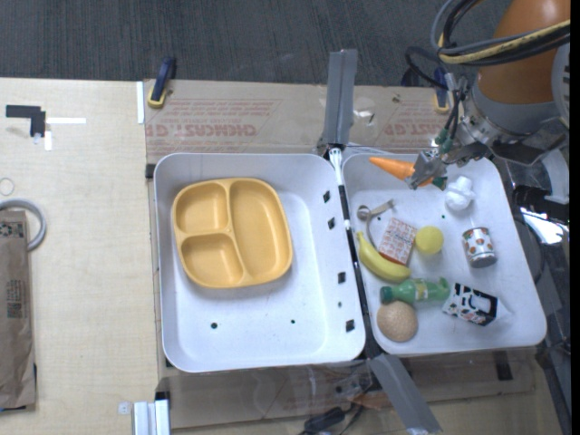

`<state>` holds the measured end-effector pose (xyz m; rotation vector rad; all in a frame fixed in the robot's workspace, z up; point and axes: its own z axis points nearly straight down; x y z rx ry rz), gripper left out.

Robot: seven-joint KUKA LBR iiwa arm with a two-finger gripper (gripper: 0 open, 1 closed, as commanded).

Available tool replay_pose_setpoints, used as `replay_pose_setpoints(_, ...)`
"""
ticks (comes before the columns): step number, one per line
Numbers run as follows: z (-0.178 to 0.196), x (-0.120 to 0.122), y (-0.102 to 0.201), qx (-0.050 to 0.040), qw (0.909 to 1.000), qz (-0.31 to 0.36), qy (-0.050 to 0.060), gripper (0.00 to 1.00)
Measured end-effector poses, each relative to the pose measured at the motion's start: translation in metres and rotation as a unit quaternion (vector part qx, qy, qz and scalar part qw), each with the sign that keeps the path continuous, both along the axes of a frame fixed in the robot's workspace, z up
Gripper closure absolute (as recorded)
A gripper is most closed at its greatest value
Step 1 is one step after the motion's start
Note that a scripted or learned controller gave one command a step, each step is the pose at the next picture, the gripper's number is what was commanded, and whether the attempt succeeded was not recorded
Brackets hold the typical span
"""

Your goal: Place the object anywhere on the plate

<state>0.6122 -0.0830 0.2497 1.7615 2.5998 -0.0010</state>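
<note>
Camera view: gripper (426, 172) sits at the upper part of the right bin (521, 270), tips at the blunt end of the carrot (391, 166); whether the fingers are open or closed on it, cannot tell. Carrot lies near the bin's upper-left corner, close to the wall. Risk, as a judgement: a tapered, smooth carrot could slip or pivot out during the lift, or catch the divider on the way left. Right bin also holds a banana (379, 259), yellow ball (430, 239), small can (478, 246), green bottle (415, 291). Left bin (254, 333) holds the yellow plate (233, 231), three compartments, nothing in them.
</note>
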Motion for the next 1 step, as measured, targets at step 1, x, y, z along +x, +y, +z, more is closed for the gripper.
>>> replay_pose_setpoints(1,0.0159,-0.0337,-0.0510,-0.0003,0.9981,0.061,0.000,1.00)
